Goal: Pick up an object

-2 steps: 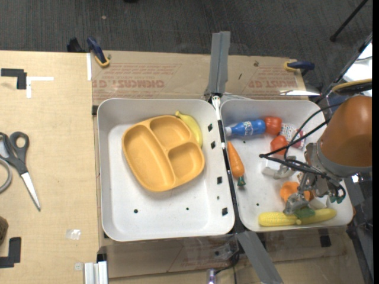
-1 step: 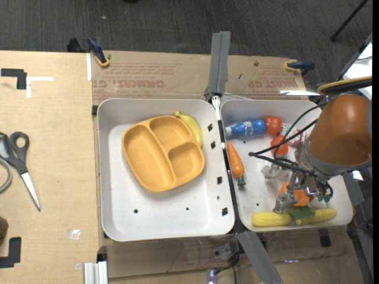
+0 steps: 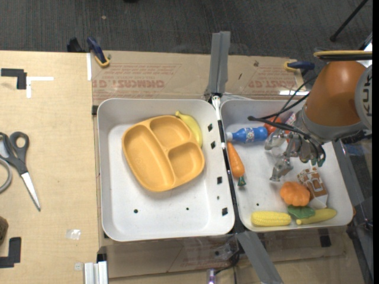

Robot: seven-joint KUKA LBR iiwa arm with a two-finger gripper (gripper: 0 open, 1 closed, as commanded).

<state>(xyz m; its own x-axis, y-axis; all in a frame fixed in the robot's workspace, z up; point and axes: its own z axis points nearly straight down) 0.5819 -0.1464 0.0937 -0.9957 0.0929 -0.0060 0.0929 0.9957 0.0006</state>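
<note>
Looking near to far. Right bin, near edge: corn lying lengthwise, and just right of it a yellow-green piece, touching or nearly so. Just beyond those, orange pumpkin-like toy, with a small printed packet touching its far right side. Gripper hanging over the middle of the right bin, fingers pointing down toward bare bin floor just left of the pumpkin; jaws apart only a little, nothing between them. Carrot along the left wall of the right bin, green end toward the near side. Blue bottle lying on its side farther back, cap end toward the right. Small red item beyond the bottle, partly hidden by cables; can't identify.

Left bin: orange divided tray sitting tilted in the middle, banana tucked against its far right edge, touching.

Left on the bench: scissors, well apart from both bins. Far side: cardboard sheet behind the bins, clamp at its left corner.
</note>
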